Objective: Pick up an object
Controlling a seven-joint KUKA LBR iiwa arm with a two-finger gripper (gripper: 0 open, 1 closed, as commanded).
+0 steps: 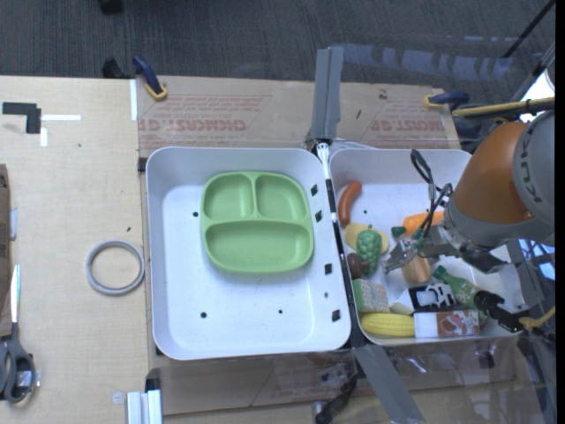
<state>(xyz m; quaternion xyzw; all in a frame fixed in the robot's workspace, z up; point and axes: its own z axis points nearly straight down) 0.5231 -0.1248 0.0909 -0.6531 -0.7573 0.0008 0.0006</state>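
Observation:
The right bin (388, 170) holds several toy foods. A red-orange sausage (349, 201) lies near its left wall, with a yellow piece (356, 234) and a green broccoli (369, 248) below it. A corn cob (387, 326) lies at the front, beside a waffle-like piece (372, 296). My gripper (404, 256) hangs low in the middle of this bin, just right of the broccoli. It is over a tan object (416, 269), and an orange piece (418, 224) sits just behind it. The arm's orange band (494, 184) covers the bin's right side.
The left bin (177, 263) holds a green divided plate (257, 222). A green bottle (459, 287) and small printed packs (441, 322) lie at the right bin's front right. A grey tape ring (115, 266) and scissors (16, 360) lie on the bench to the left.

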